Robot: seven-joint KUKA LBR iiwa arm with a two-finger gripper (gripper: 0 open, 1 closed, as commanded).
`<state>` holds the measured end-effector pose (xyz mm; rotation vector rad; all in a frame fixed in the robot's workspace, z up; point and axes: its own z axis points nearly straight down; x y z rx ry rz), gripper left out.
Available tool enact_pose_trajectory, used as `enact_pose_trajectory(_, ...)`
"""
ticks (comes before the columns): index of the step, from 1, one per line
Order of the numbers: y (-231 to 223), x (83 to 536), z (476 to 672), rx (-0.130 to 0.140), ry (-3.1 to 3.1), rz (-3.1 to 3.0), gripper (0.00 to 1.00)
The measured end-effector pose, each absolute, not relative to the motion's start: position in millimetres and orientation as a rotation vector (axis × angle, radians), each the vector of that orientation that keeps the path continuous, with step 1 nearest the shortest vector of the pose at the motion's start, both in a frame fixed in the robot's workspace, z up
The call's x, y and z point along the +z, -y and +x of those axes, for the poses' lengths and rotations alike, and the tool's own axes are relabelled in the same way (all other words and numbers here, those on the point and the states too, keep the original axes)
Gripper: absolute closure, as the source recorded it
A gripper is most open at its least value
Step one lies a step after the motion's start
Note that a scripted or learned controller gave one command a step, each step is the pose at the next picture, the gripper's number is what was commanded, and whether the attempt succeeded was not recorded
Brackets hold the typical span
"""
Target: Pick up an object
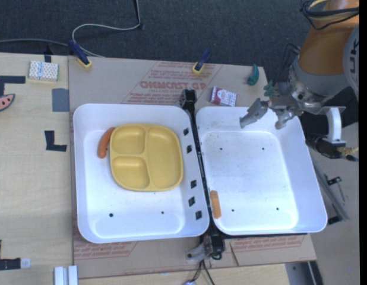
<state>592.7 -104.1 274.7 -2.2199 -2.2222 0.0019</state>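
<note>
Here, the left bin [88,218] holds a yellow three-compartment plate [146,157] near its centre, with an orange sausage-shaped piece [104,143] touching the plate's rim at nine o'clock. A second small orange piece [215,203] lies in the right bin [302,212] at about eight o'clock, against the left wall. The gripper [266,117] hovers over that bin's twelve o'clock edge, jaws spread wide, gripping nothing.

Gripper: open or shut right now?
Open. The gripper has its two fingers spread apart over the right bin, nothing between them.
</note>
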Motion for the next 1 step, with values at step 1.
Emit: enact_pose_trajectory(1,56.4,182.8,646.8,0.003,2.222,-2.217,0.0)
